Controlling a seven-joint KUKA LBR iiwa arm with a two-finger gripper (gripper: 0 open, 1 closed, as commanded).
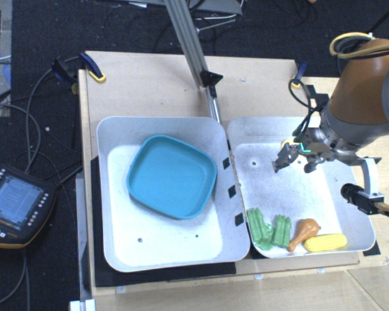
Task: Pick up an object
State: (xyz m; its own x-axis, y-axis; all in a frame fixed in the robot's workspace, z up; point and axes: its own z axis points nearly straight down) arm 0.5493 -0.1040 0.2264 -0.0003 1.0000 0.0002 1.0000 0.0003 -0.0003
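The gripper [297,160] hangs over the bare middle of the right bin [259,131], its two dark fingers [284,159] spread apart with nothing between them. The objects lie well apart from it along that bin's near wall: a green piece [259,228] at the left, a second green piece [282,230] touching it, then an orange pear-shaped toy [304,230], and a yellow piece [324,242] toward the right corner. A blue plate [172,177] rests tilted in the left bin [117,238].
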